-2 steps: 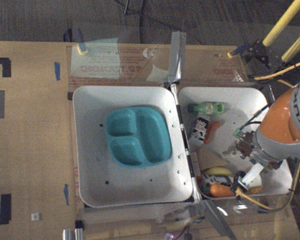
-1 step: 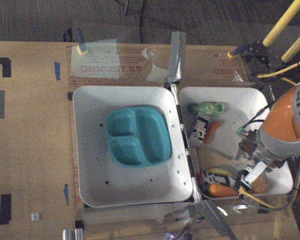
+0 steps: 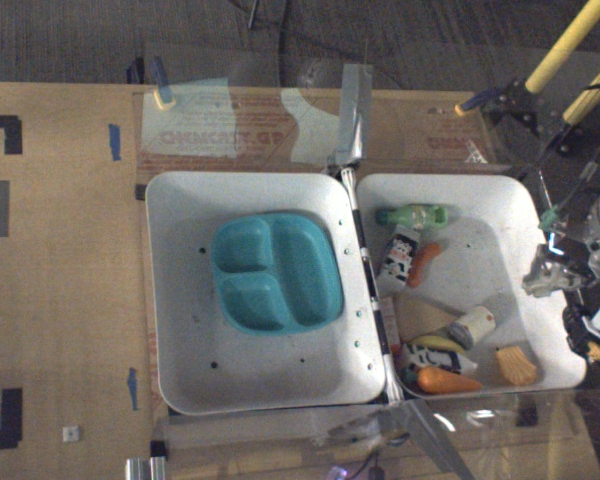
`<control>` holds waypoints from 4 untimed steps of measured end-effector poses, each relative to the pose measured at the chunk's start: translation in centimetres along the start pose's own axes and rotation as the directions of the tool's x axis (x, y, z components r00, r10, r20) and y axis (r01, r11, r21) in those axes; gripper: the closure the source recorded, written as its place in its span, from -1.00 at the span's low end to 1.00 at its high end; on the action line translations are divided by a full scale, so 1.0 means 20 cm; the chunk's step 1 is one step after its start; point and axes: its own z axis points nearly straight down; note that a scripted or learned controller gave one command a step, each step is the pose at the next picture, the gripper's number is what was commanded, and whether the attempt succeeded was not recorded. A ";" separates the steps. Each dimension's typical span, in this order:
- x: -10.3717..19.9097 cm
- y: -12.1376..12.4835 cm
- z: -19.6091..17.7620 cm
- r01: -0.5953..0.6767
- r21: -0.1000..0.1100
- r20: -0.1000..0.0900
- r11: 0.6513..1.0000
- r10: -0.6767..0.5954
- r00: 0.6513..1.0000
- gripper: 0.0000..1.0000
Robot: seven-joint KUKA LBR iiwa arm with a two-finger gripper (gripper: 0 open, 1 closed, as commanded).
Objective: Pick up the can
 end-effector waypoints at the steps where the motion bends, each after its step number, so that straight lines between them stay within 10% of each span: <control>1: 0.09 -0.07 0.08 -0.010 0.006 -0.001 1.000 0.010 1.000 1.00; 2: 0.09 -0.07 0.08 -0.010 0.006 -0.001 1.000 0.010 1.000 -1.00; 3: -0.03 -0.02 0.67 -0.148 -0.010 -0.006 0.989 0.148 0.989 -1.00; 4: -0.05 -0.01 0.62 -0.151 -0.014 0.002 0.988 0.151 0.989 1.00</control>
